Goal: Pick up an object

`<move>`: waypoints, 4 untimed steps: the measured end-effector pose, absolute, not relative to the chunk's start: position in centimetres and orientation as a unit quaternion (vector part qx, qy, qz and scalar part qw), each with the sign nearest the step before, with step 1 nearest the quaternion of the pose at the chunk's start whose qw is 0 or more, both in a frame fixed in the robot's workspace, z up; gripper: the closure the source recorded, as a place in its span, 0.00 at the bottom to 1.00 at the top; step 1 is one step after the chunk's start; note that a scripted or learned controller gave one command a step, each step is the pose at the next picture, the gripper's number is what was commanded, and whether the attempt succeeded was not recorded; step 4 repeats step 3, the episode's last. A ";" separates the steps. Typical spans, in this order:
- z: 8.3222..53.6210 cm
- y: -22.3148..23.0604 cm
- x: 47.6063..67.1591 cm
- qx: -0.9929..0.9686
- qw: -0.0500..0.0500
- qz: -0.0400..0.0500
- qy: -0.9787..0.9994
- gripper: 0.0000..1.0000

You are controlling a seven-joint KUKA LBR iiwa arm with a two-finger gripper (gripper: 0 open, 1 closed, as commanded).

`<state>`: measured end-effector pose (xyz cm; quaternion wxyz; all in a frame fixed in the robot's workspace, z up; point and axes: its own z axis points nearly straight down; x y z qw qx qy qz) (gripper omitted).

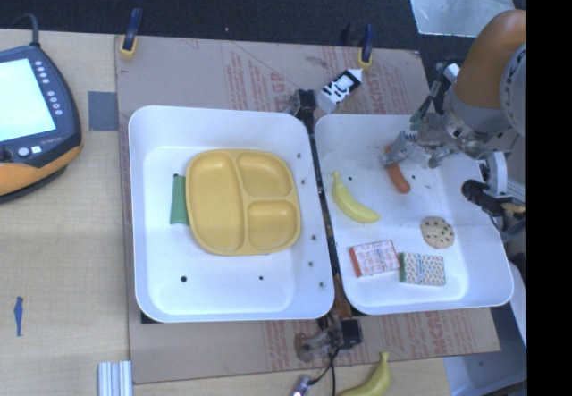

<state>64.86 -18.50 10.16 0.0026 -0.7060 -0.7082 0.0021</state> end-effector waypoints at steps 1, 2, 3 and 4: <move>9.1 -13.7 62.7 -0.705 0.001 0.002 -0.709 0.00; 10.2 -13.8 62.7 -0.704 0.001 0.003 -0.710 1.00; 19.3 -3.5 58.5 -0.704 0.001 0.001 -0.710 1.00; 19.3 -3.5 58.5 -0.704 0.001 0.001 -0.710 1.00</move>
